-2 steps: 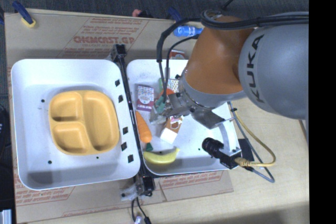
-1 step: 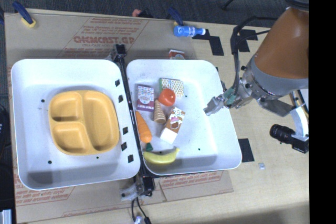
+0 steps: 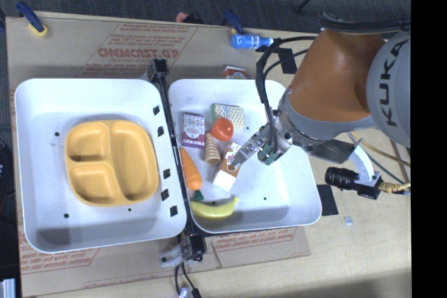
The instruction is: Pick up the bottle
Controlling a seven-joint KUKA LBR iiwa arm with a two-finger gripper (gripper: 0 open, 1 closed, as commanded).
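End effector: the grey two-finger end effector (image 3: pixel 241 152) hangs low in the right bin, right of frame centre; its tips sit at the bottle's upper end, and I cannot tell if they are spread or closed on it.
Bottle: the small brown bottle with a white cap (image 3: pixel 226 173) lies tilted in the right white shallow bin (image 3: pixel 293 202), cap end toward the lower left.
Crowding it: a tan ribbed cone (image 3: pixel 212 148) and an orange-red round toy (image 3: pixel 222 128) just to its upper left; an orange carrot (image 3: pixel 191 171) to the left; a yellow banana (image 3: pixel 214 207) just below.
Further up: a dark red small box (image 3: pixel 193 128) and a patterned flat packet (image 3: pixel 230 114).
Left bin: the left white bin (image 3: pixel 42 220) holds a yellow divided plastic tray (image 3: pixel 112 161).
Table: the cardboard-covered table (image 3: pixel 133 45) carries a blue clamp (image 3: pixel 250 42) at the upper centre.
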